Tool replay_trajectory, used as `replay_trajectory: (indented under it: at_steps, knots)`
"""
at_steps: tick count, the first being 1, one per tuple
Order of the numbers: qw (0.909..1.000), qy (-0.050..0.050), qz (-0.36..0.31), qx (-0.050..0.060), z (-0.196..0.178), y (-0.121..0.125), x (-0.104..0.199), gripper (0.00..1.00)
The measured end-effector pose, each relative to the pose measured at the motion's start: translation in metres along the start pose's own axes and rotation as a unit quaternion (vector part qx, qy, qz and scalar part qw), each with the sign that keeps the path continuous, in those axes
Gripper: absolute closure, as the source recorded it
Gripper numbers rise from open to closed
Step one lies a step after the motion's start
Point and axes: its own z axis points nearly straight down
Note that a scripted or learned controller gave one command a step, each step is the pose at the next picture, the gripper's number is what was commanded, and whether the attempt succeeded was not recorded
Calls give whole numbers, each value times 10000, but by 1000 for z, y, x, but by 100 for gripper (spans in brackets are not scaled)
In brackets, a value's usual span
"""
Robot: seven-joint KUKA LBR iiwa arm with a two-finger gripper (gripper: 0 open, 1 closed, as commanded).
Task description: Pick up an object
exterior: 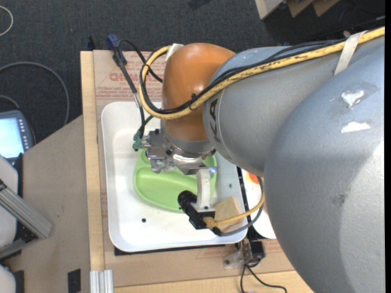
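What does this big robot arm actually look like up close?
The arm is a thick, rounded grey casing with a glossy orange band above the wrist. Yellow and black cables loop around the band and run along the arm. Below sits a metal wrist block with a small green part.

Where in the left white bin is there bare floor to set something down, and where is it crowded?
In the white bin, bare floor runs along the left wall beside the light green object and across the near edge below it, save a small dark speck. The far-left corner also looks bare. The middle and right are crowded: the end effector and grey arm hang over them.
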Motion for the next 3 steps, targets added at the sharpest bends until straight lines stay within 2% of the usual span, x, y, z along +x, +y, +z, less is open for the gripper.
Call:
replay_trajectory:
  at_steps: [1,2,3]
  knots:
    - [10000,-46,52,34,40,68,-39,100]
    - [10000,-30,55,-60,-118,114,-97,100]
    - [9999,-37,32,98,-11,74,-84,100]
